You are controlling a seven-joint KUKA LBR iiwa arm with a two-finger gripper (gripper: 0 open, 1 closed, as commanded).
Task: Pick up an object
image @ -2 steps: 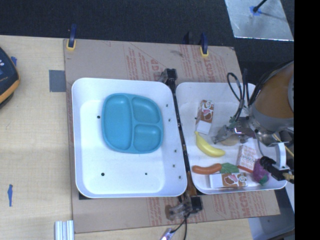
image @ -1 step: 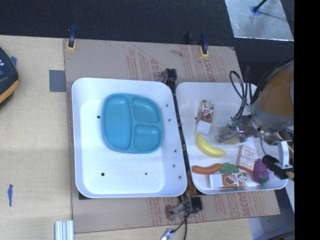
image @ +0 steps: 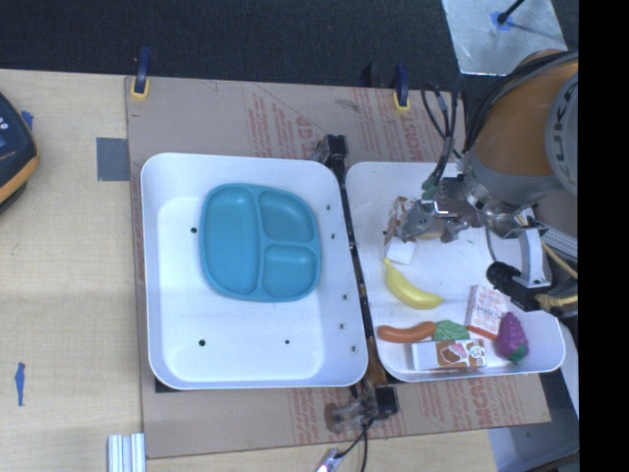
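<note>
My gripper (image: 411,226) hangs low over the upper middle of the right bin (image: 369,187), reaching in from the right. Just below it lies a small white block (image: 400,252), and below that a yellow banana (image: 411,289). Whether anything sits between the fingers cannot be made out. Along the bin's front lie a red-orange sausage (image: 405,332), a green-and-red food packet (image: 457,347), a pink-and-white packet (image: 486,310) and a purple grape bunch (image: 512,336).
The left bin (image: 167,264) holds a blue divided plate (image: 260,241). The grey arm with its orange band (image: 521,116) covers the right bin's upper right corner. Cardboard lies under both bins, with clamps at its far edge.
</note>
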